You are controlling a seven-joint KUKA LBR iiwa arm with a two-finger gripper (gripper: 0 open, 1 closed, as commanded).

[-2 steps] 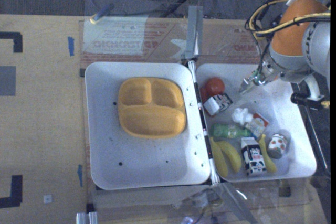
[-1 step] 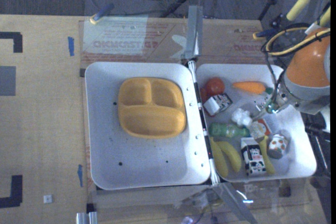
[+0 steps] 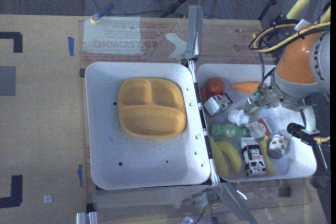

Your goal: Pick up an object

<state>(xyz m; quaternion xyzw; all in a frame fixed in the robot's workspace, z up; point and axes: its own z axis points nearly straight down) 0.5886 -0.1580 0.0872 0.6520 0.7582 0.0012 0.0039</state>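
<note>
The hand (image 3: pixel 256 104) hangs over the right bin (image 3: pixel 307 164), low above the things in its middle, at the end of the grey arm with the orange band (image 3: pixel 294 63) that comes in from the right. Whether it is spread or pressed together cannot be told, as the wrist hides most of it, and nothing can be seen caught in it.

Just below and left of the hand lies a crumpled white lump (image 3: pixel 237 117), and beside that a small white packet with red print (image 3: pixel 258 128). Left of the hand sits a small white carton with dark markings (image 3: pixel 217 104), and behind the carton a red tomato (image 3: pixel 214 86). An orange carrot (image 3: pixel 245 86) lies near the far wall of the bin, just behind the hand.

Nearer the front, a green bottle (image 3: pixel 229 130) lies on its side. Below it are two yellow bananas (image 3: pixel 226 155) side by side, a black-and-white carton (image 3: pixel 253 157), and to the right a rounded grey-and-white object with red spots (image 3: pixel 276 145).

The left bin (image 3: pixel 100 128) holds a yellow divided plate (image 3: pixel 152 107) with three compartments, lying flat near its middle and well apart from the hand. Both bins rest on the tabletop (image 3: pixel 37 128), which is tan with blue tape marks (image 3: pixel 70 45).
</note>
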